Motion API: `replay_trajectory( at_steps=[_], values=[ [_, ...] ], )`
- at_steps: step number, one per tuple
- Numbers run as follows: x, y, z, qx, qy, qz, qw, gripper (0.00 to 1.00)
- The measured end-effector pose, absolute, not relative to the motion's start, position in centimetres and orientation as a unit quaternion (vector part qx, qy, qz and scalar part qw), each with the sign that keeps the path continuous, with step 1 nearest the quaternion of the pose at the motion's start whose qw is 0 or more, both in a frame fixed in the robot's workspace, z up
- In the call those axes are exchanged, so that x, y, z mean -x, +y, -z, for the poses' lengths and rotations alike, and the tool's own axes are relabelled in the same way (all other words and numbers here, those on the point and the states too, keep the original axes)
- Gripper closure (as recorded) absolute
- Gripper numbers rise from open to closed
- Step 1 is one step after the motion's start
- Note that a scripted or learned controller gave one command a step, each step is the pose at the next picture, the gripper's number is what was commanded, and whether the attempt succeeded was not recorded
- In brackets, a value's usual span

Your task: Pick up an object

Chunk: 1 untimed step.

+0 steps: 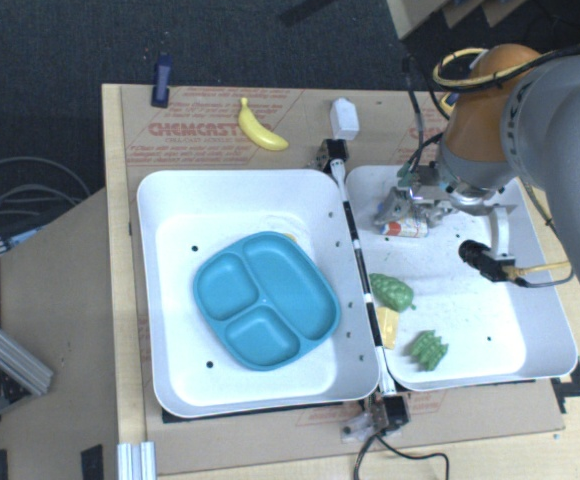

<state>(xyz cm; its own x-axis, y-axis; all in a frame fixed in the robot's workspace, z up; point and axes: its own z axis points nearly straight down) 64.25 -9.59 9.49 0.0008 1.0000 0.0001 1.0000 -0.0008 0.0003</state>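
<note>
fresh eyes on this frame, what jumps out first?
The blue divided plate lying in the left bin draws the eye first. Next, the grey and orange arm reaching in from the right, its pincer low over the far end of the right bin, above a small red and white item. A yellow banana lies outside the bins, on the bench behind them.

Grey arm [560, 118], orange wrist band [480, 108]

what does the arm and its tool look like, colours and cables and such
The arm is bulky, rounded and grey, with an orange band above the wrist. Below the band sits a grey collar, then the tool, a small metallic assembly with a red-and-white part at its tip. A yellow cable loops near the band, and a black fitting with a thin cable hangs beside it.
</note>
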Motion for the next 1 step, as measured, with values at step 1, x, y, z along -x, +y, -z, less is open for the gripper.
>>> replay_trajectory(
  at_steps=[1],
  values=[
    [-59.60,-7.71,-18.56,-0.707,0.707,-0.0006,0.000,1.00]
  ],
)
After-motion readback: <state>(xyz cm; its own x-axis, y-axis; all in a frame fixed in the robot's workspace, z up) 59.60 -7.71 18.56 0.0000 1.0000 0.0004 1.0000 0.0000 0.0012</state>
